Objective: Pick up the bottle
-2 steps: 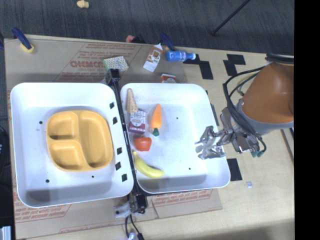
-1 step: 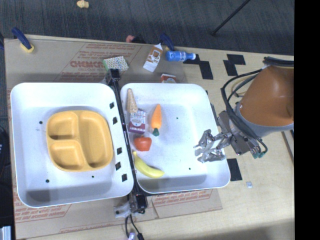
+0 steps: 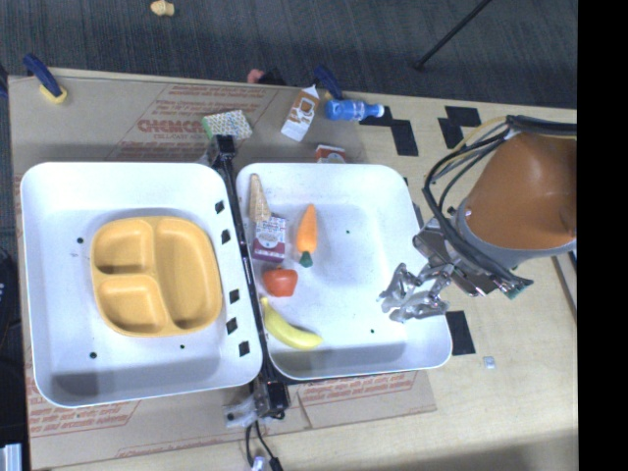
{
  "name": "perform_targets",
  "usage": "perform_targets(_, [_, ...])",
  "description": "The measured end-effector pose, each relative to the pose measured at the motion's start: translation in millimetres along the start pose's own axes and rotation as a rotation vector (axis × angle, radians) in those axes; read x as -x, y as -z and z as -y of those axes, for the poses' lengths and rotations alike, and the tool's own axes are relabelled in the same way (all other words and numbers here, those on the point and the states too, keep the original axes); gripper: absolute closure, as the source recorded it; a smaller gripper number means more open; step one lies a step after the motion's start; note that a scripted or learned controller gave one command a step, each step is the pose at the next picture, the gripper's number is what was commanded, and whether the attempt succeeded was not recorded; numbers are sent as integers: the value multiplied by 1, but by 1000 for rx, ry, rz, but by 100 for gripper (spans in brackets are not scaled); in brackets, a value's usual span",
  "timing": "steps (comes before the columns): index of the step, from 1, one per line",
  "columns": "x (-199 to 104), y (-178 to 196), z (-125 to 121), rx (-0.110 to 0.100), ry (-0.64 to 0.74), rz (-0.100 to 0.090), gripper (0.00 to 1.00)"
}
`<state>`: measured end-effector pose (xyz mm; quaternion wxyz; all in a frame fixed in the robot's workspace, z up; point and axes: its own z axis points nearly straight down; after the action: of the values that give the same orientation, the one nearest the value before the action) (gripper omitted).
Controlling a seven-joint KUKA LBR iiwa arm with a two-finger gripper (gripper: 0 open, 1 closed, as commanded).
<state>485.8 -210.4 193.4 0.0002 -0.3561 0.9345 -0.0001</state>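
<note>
The bottle point(image 3: 351, 111) is not yet picked, lying at upper centre on the surface point(image 3: 491, 400), while the tool point(image 3: 404, 295), released and carrying nothing, is seen at the right bin point(image 3: 417, 353).

Robot arm point(image 3: 525, 189) at right of frame: orange dome-shaped band w/ black cables alongside, ending in small silver metal gripper point(image 3: 410, 297).
</note>
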Motion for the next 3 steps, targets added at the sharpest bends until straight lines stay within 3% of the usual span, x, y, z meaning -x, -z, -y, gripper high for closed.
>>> perform_targets(2, [-7, 11, -6, 0, 687, 0, 100])
perform_targets(3, [48, -29, -68, 4, 896, -1, 100])
